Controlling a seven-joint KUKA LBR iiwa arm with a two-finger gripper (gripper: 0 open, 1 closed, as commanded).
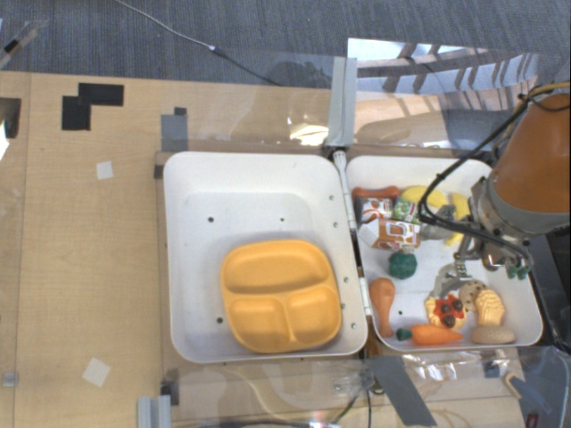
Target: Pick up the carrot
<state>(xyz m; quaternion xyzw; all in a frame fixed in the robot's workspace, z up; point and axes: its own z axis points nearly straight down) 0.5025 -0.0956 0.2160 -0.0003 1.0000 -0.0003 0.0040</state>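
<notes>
Carrot at bin front, pizza slice behind

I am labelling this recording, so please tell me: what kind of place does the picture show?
Most likely a robotics lab bench for pick-and-place tests. Two white bins sit side by side on a wooden bench, the right one holds toy food such as a carrot, and a robot arm reaches over it.

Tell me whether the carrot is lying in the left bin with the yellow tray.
No, the carrot lies in the right bin, near its front edge.
</notes>
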